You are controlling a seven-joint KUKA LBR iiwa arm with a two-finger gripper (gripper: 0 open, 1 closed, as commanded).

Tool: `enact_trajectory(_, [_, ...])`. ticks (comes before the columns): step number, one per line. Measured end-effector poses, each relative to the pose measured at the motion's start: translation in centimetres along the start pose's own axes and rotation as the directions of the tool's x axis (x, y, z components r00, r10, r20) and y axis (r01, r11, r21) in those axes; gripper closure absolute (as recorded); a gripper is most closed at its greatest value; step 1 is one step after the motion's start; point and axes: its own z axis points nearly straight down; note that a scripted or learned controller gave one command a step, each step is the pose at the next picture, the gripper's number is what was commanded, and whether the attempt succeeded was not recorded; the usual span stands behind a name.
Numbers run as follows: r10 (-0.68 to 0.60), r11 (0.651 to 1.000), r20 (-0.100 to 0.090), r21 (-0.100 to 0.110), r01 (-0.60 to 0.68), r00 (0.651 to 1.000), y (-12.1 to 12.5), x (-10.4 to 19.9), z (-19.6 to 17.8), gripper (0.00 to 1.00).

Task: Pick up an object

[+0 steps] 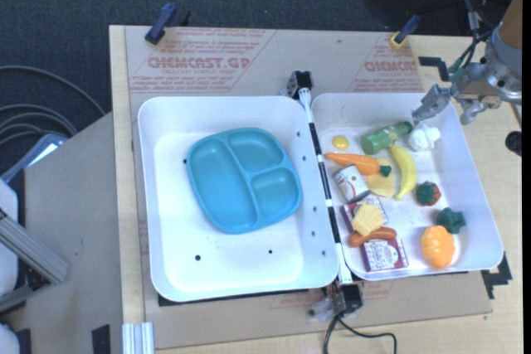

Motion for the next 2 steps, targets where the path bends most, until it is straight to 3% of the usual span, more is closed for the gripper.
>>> enact_trajectory(1, [-0.005,1.0,-0.005,-0.008,0.004,1.0,3.1,1.6,13.3,0.0])
enact_trajectory(2, [-0.001,1.0,0.0,-0.002,0.001,1.0,5.8,2.8,15.3,0.0])
